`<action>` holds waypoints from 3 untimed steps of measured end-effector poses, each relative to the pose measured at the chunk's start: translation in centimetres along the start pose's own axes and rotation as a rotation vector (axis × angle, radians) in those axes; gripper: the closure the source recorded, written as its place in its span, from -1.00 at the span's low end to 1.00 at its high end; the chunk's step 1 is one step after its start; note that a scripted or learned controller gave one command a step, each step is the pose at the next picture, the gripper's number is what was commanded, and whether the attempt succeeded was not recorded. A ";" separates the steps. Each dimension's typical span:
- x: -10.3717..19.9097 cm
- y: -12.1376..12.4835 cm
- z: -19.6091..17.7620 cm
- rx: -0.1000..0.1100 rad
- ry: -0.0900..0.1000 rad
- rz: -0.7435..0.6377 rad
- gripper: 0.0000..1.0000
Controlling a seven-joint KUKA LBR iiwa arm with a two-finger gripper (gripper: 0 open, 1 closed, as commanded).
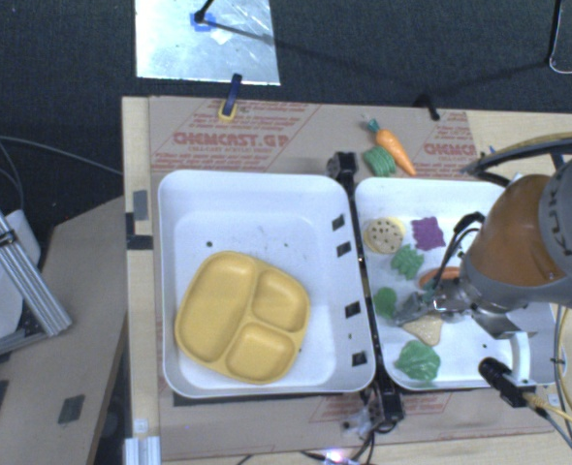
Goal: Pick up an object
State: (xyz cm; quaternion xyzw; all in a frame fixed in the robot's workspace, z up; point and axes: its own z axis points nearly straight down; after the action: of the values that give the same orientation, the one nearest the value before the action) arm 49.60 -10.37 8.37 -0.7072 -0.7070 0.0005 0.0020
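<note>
The right bin [480, 194] holds several toy foods: a round cookie [383, 232], a purple piece [427, 231], a light green piece [406, 260], an orange piece [431, 278], a dark green piece [386, 301], a tan wedge [425, 332] and a leafy green piece [418, 360]. My gripper [414, 307] is low in this bin, between the dark green piece and the tan wedge, just below the orange piece. The grey arm with its orange band [519, 245] covers the bin's right half.
The left bin [257, 197] holds a yellow divided plate [242, 315]. A toy carrot [396, 147] and a green piece [378, 162] lie on the cardboard behind the right bin. A black divider [356, 260] with clips runs between the bins. Farther back lies a foil sheet [206, 27].
</note>
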 end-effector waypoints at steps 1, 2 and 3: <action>-3.7 2.4 -0.1 -0.008 -0.005 0.000 -1.00; -6.6 4.7 -2.3 -0.009 -0.005 0.000 -1.00; -7.4 -0.8 -0.3 -0.011 -0.003 0.003 -1.00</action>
State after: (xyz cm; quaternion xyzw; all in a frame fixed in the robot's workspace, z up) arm 48.75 -17.74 8.63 -0.7083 -0.7059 -0.0026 -0.0029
